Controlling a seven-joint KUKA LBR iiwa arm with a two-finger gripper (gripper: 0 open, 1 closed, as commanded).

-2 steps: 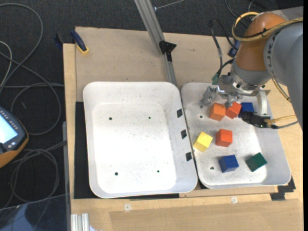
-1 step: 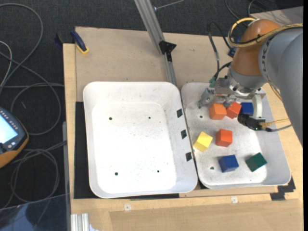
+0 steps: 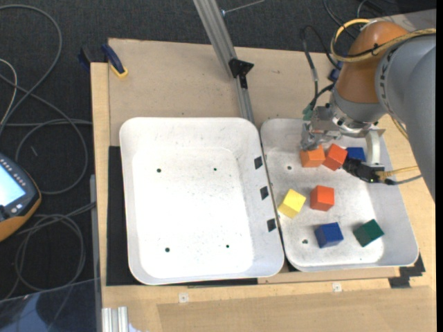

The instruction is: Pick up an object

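Blocks cluster in the right bin (image 3: 394, 251) with the gripper (image 3: 316, 138) low over the far ones.

Two orange blocks (image 3: 313, 157) (image 3: 335, 156) sit side by side near the bin's far end, a blue block (image 3: 355, 154) just behind them. The gripper hangs right above the left orange block, its tip touching or nearly touching it; whether it is wide, narrow or gripping cannot be told from this slant. Nearer the camera lie a yellow block (image 3: 292, 203), a third orange block (image 3: 322, 198), another blue block (image 3: 329, 234) and a green block (image 3: 368, 232). The left bin (image 3: 138, 185) lies alongside, on the bench (image 3: 166, 75).
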